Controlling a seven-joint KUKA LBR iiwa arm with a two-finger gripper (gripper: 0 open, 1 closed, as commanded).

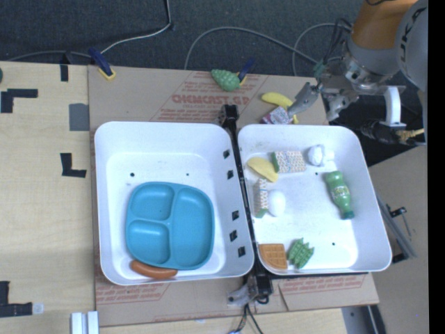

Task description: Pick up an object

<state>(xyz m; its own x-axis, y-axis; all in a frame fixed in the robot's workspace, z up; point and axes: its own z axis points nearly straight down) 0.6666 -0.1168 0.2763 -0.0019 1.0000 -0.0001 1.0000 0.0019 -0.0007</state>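
Observation:
My gripper (320, 104) hangs open above the back rim of the right bin (368, 207), with nothing between its fingers. In that bin, from back to front, lie a yellow piece (263, 167), a checkered white block (289, 161) and a small white object (316, 155). Further forward are a green bottle (339, 194), a white egg (277, 203) and a striped packet (263, 196). Nearest the front are a waffle (272, 256) and a green leafy toy (301, 252). The left bin (111, 152) holds a blue divided plate (170, 225) and a sausage (153, 270).
Behind the bins, on the cardboard, lie a green toy (226, 79), a yellow banana (277, 99) and a small wrapper (278, 115) just left of the gripper. Cables trail along the back of the bench. A black divider (236, 179) runs between the bins.

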